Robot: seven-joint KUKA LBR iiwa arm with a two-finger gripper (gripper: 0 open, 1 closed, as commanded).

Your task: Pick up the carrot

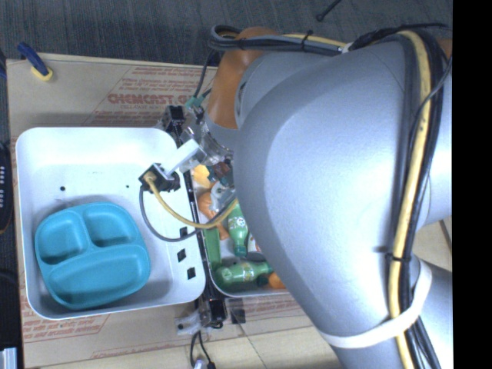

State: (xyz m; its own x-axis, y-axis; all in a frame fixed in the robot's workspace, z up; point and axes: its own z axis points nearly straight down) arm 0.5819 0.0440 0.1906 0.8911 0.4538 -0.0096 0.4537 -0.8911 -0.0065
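- Carrot [206,203], as best I can make out, is the orange piece showing in the narrow strip of the right bin [206,261] that the arm leaves uncovered, close to that bin's left wall
- So little of it shows that I cannot tell which way it points or how its long axis runs
- A paler yellow-orange lump [201,176] sits just above it in the view, touching or nearly so
- The gripper [207,164] is down over that same strip, just above the carrot in the picture; whether it is spread, closed or pinching anything I cannot tell, as the wrist hardware and the arm cover it
- The big grey arm [330,175] hangs over nearly all of the right bin and blocks most of the view of it
- Below the carrot stands a green bottle with a white label [237,233], and below that a second green bottle [242,272] lies on its side, with another orange scrap [275,282] at its right end
- A yellow cable [163,206] loops out from the wrist over the left bin [84,148]
- In the left bin lies a blue divided plate [92,256], well apart from the carrot
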